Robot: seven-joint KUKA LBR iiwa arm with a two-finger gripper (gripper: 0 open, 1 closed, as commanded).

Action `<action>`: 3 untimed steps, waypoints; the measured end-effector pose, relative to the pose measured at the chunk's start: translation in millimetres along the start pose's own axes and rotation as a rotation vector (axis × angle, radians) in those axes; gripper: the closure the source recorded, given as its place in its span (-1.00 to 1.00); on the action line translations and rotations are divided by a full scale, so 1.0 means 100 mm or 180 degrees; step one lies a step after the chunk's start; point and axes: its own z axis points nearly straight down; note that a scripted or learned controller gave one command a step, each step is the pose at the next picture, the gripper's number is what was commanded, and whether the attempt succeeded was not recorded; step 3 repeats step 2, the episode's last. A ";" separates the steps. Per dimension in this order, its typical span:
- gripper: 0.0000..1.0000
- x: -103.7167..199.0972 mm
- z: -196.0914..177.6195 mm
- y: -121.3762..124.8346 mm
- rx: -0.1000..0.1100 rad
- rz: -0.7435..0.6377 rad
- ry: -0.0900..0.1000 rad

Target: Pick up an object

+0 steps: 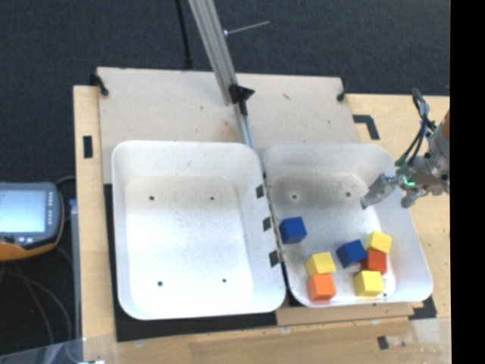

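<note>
From the camera above, we see two white bins side by side on the counter (87, 203). The left bin (129, 203) has only small dark dots on its floor. The right bin (413, 237) holds a bunch of little blocks near its front. The gripper (392, 190) hangs over the right bin's far right side, well apart from the blocks. Its jaws look spread, with one grey finger pointing left and down, and nothing sits between them. We think the step now is to choose one block and come down over it. The blue block (292, 230) looks like the easy one, because it sits alone with room on all sides. To do this well, we should line the jaws up with its flat sides and go straight down. The other blocks are packed close: a yellow block (320, 263) on top of an orange block (322, 287), then another blue block (351, 252), a red block (375, 262) and two more yellow ones. The jaws could bump those and push them away.
</note>
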 end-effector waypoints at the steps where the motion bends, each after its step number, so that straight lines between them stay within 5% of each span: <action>1: -1.00 0.00 0.00 0.00 0.0000 0.0002 0.0000; 3: -1.00 0.00 0.00 0.00 -0.0001 0.0003 0.0000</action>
